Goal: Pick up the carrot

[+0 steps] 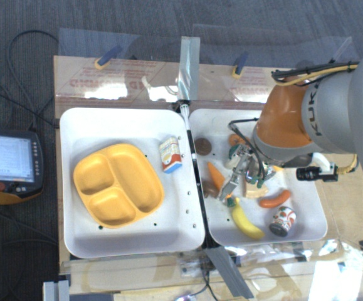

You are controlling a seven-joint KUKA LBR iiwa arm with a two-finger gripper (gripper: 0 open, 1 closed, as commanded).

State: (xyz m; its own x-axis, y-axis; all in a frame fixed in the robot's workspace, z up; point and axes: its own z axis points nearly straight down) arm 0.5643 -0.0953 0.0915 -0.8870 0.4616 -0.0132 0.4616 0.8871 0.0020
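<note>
- Risk of a miss: carrot lying close against the left wall of the right bin, near the divider, so a finger coming down on that side likely to strike the wall or skid off the tapered body.
- Risk of a wrong catch: banana just nearward of the carrot, its green tip almost at the fingertips; brown round piece farther off; clutter under the wrist easily nudged or snagged instead.
- Risk of a roll: smooth, slanted carrot apt to pivot away if pinched off-centre.
- Gripper low in the right bin, pointing left and nearward, just right of the carrot's near end; touching or merely beside, not clear.
- Jaws: open or closed impossible to tell at this resolution; nothing visibly between them.
- Well apart in the left bin: yellow divided plate and small carton; no part in this.
- Sausage and small can to the right, clear of the approach.
</note>
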